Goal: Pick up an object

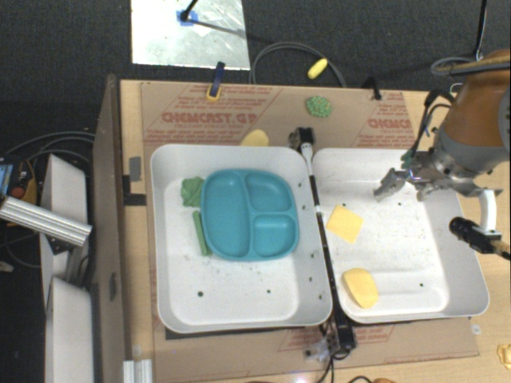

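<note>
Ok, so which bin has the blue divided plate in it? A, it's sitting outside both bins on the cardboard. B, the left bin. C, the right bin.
B: the blue divided plate lies inside the left bin, with green pieces at its left edge, while the right bin holds two yellow pieces and the gripper hangs over that bin.

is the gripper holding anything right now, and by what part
Nothing is held. The gripper hangs over the right bin, apart from the yellow square and yellow lump.
</note>
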### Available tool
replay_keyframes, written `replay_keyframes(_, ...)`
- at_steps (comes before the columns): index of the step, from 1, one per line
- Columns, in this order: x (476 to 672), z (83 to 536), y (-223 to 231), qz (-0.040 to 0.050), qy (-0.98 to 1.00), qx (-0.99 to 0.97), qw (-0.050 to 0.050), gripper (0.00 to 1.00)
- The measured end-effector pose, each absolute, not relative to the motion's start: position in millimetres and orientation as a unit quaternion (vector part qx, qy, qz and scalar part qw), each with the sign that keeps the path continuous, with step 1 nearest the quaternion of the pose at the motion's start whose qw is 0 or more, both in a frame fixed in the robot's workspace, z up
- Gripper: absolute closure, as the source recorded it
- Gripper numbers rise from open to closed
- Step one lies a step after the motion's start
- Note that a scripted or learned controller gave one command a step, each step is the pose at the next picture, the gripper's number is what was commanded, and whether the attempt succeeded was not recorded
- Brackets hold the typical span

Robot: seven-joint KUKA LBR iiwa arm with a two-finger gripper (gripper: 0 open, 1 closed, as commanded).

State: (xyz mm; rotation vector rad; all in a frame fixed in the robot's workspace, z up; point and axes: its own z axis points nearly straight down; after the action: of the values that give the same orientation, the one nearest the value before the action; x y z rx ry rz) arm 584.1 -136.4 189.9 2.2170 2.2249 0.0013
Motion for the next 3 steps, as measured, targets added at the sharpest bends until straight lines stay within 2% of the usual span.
replay_keyframes(1, 581.8, 87.5, -81.0, -0.001, 0.71, 0.704, -0.004, 0.0)
replay_keyframes(2, 584.2, 103.7, -85.1, 0.001, 0.709, 0.706, 0.001, 1.0)
replay_keyframes(3, 513.4, 84.2, -96.8, -0.0004, 0.706, 0.708, -0.001, 1.0)
